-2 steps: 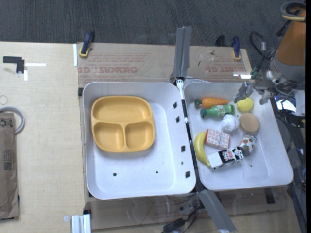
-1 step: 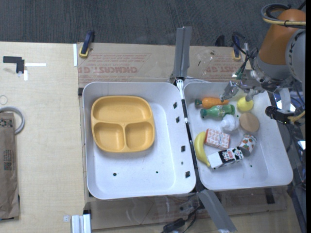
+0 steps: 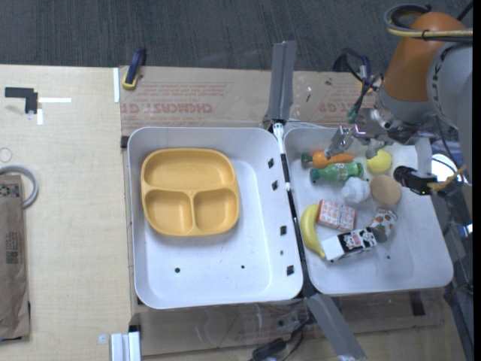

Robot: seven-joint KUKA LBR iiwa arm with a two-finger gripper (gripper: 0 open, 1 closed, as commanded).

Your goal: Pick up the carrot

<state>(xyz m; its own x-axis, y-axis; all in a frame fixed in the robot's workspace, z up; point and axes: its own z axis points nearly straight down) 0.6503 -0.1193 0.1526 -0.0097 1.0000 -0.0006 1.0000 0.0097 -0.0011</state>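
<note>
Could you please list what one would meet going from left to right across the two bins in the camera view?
Yellow divided tray → banana → carrot → white crumpled item → lemon.

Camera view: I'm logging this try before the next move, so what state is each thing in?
carrot: lying in the right bin, claw at its top end
claw: down over the carrot, grip unclear
green bottle: on its side
banana: lying flat, unpeeled
yellow tray: right way up in the left bin
milk carton: tipped over
</note>
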